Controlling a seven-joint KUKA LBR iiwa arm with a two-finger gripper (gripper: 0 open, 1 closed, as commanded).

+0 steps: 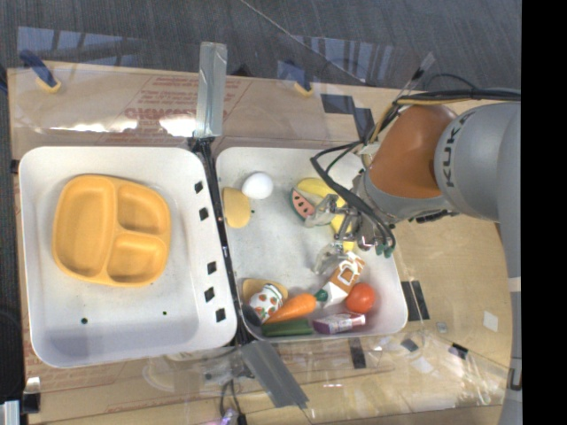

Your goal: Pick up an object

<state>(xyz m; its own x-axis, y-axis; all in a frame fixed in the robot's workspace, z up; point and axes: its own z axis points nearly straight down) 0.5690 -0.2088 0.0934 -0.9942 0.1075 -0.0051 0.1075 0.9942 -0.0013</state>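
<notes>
Watermelon slice (304, 204) just left of gripper (344, 228)

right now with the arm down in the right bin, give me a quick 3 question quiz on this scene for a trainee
1. True or false: the yellow divided tray lies in the right bin.
2. Which thing lies nearest the divider between the bins? A) white ball B) tomato C) watermelon slice
3. Fill in: the carrot lies along the right bin's ____ edge in the camera view.

Key
1. False: it lies in the left bin.
2. A, just right of the divider, beside a pale yellow round piece.
3. Bottom, with the tomato and a purple packet near it. The gripper is just above them.
</notes>
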